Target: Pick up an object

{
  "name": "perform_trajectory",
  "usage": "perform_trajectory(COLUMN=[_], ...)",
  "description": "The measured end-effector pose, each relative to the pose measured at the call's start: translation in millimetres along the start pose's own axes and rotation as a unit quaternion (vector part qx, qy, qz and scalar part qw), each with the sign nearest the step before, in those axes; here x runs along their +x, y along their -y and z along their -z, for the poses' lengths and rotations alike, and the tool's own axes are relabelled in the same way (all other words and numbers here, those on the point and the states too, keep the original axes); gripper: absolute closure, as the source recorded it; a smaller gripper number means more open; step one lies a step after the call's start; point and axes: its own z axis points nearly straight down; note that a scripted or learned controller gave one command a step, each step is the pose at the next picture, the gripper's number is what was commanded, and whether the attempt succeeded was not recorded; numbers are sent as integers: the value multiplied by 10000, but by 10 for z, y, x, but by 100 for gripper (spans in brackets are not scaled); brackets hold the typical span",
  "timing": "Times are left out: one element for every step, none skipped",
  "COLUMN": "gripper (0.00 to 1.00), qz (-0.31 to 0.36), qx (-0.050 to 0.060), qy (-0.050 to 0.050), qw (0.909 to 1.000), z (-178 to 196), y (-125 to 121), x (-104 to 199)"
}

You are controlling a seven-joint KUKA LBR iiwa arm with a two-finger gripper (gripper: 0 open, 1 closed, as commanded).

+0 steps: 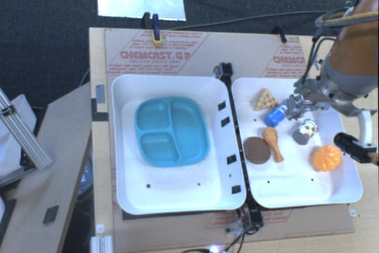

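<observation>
My gripper (295,106) hangs low over the upper middle of the right bin (343,192), at the end of the grey and orange arm coming in from the right. A small blue object (274,116) lies just left of the gripper tip, touching or nearly touching it. A tan wedge-shaped cracker (265,99) sits further up and left. Below the gripper is a small grey and white object (304,131). A tan drumstick (272,144), a round brown patty (257,150) and an orange fruit (326,158) lie lower in the same bin.
The left bin (127,186) holds a blue divided plate (172,130). A black divider with clips (234,133) runs between the two bins. A black part of the arm (355,148) juts over the right bin's right edge near the orange fruit.
</observation>
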Motion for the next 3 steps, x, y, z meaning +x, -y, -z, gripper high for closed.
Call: perform_trajectory(gripper=[100,100,100], qz=[-6,-5,1], qx=[5,9,-2], qy=[-1,-1,-8], qw=[10000,10000,10000], z=[-25,-182,-115], y=[-15,-145,-265], x=[474,950,1474])
